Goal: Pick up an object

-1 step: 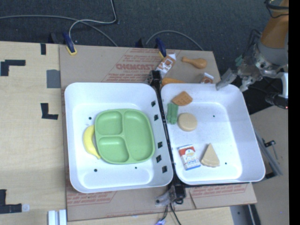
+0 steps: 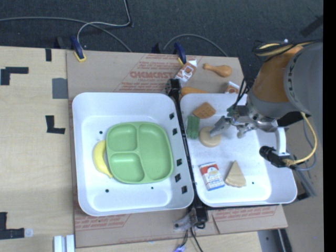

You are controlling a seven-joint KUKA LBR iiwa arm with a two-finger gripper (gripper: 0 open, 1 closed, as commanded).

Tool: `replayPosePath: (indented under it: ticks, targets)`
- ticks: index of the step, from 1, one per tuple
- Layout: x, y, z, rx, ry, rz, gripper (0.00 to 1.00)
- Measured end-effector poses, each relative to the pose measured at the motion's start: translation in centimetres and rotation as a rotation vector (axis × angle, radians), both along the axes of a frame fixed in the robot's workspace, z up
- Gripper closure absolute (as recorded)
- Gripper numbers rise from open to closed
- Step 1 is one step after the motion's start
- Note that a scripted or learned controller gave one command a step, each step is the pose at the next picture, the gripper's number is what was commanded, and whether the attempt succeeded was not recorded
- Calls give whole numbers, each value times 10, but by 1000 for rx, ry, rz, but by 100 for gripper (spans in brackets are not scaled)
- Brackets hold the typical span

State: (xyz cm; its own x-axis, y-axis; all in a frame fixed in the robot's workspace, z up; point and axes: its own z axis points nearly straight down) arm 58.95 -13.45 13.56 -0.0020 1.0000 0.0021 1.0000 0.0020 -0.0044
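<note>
Reaching into the right bin (image 2: 273, 190), the gripper (image 2: 216, 130) hangs with its tips just over a pale round disc (image 2: 210, 139) (some toy food, I judge), which lies directly beneath and slightly ahead of them. Whether the tips touch the disc I cannot tell, nor whether the gripper is open or closed, since the grey metal blurs together at that spot. Nothing can be seen lifted off the bin floor.

Just beyond the tips on the side away from the arm lies a green piece (image 2: 192, 126), close to the disc, and beside it, a little further toward the top of the view, a tan cracker-like piece (image 2: 203, 110). Below the gripper, toward the bottom of the view, sit a small red-and-white carton (image 2: 211, 176) and a tan wedge (image 2: 235, 175), both well apart from the tips. Farthest off, in the left bin (image 2: 84, 119), rest a green divided plate (image 2: 139, 152) and a banana (image 2: 100, 159) tucked against its far rim.

My reading is that the step in hand is the descent onto the disc, with no grasp yet shown. Next the tips would need to straddle the disc cleanly, keeping clear of the green piece, then close and lift.
</note>
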Motion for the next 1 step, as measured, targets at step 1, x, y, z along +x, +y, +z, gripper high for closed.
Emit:
replayPosePath:
  ticks: [1]
  targets:
    - [21, 40, -50, -5, -6, -1, 0]
